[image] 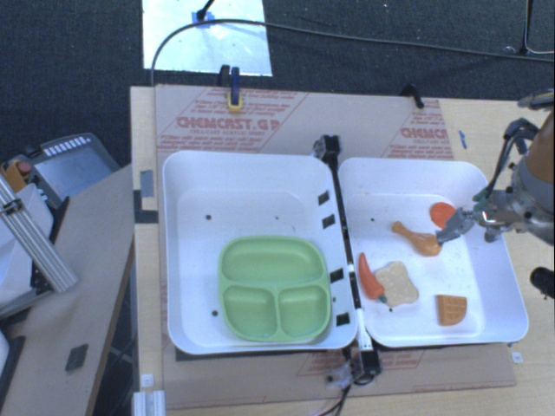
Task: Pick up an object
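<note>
Right white bin (499, 315) on the desk: tan plastic drumstick (416, 238) mid-bin, flat orange-red round piece (441, 212) just behind it. The tool (453, 228) sits low at the drumstick's fat end, near or touching (cannot tell which). Released or clenched: cannot tell; nothing visibly between its tips. Risk, my judgement: the rounded end may squirt sideways on closing, or a tip may catch the orange-red piece instead, since both crowd together.
</note>
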Controlling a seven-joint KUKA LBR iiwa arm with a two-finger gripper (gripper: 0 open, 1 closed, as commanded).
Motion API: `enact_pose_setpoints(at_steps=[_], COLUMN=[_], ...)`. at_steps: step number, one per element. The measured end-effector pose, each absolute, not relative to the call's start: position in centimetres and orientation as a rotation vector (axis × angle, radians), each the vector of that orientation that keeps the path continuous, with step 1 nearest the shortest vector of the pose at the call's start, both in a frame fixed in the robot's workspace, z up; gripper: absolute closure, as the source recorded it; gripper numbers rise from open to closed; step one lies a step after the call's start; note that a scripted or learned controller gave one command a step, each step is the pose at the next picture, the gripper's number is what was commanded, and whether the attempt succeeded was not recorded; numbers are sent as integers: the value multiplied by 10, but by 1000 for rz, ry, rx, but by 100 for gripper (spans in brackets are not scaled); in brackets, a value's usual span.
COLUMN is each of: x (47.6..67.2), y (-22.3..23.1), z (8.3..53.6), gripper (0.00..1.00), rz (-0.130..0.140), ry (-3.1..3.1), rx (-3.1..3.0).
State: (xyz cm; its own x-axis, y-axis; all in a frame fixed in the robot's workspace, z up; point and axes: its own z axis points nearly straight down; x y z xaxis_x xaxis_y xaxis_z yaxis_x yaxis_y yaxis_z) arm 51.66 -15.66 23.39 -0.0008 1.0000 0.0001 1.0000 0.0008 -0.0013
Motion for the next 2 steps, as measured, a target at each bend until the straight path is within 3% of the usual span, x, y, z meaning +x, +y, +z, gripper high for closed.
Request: enact_pose_setpoints(at_steps=[1,2], x=[513,523], y=[-150,-147], z=[174,124], gripper=[0,0], rz=[3,1], ry=[-2220,-2222], rx=[-2217,-2219])
